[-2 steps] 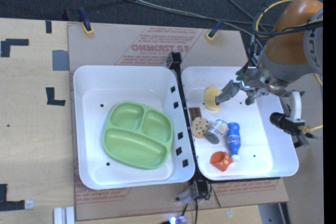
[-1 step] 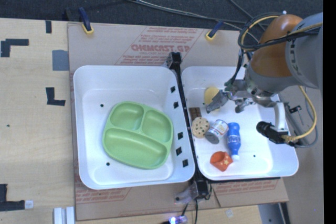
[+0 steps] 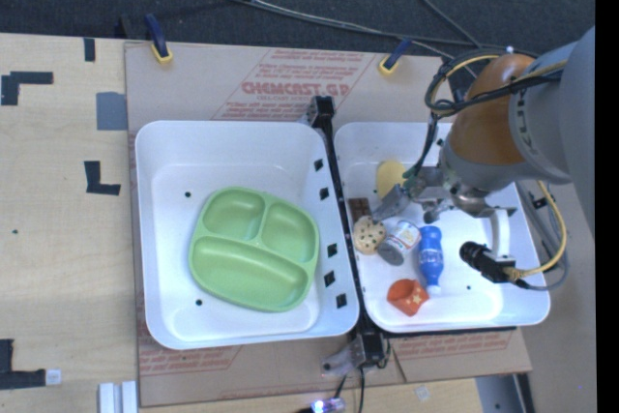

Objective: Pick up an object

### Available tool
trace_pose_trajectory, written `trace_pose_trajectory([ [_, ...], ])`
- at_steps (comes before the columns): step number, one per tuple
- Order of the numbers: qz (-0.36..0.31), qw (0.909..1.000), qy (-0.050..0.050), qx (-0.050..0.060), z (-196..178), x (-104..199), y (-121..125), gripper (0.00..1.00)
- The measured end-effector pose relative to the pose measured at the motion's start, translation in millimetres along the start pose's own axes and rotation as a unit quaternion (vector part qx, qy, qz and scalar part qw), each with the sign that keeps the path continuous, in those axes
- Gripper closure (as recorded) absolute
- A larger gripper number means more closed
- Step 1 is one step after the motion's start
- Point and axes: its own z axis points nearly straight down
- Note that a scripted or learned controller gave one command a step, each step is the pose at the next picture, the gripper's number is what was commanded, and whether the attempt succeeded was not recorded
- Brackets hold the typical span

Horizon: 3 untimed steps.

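While over right bin [image 3: 522, 309], gripper [image 3: 395, 204] sits w/ finger state unclear, just above cookie [image 3: 367, 234], near jar [image 3: 397, 242], blue bottle [image 3: 429, 257], red block [image 3: 407, 296]; green tray [image 3: 253, 248] in left bin [image 3: 160, 208].

divided plate [image 3: 254, 248] in left bin [image 3: 155, 208], bottle [image 3: 429, 257], cookie [image 3: 367, 234], block [image 3: 407, 296] in right bin [image 3: 522, 305]

arm [image 3: 542, 111] cut off right; tool [image 3: 411, 198] fingertips unclear

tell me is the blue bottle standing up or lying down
Lying down: the blue bottle rests lengthwise on the right bin's floor, white cap end nearest the camera.
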Motion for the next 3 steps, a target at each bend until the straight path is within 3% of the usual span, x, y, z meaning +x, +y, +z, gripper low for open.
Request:
trace_pose_trajectory([
  [1,-0.001,1.0,0.0,-0.002,-12.6,1.0,1.3,1.0],
  [3,0.0,1.0,-0.001,-0.006,-108.2,3.7,4.9,1.0],
])
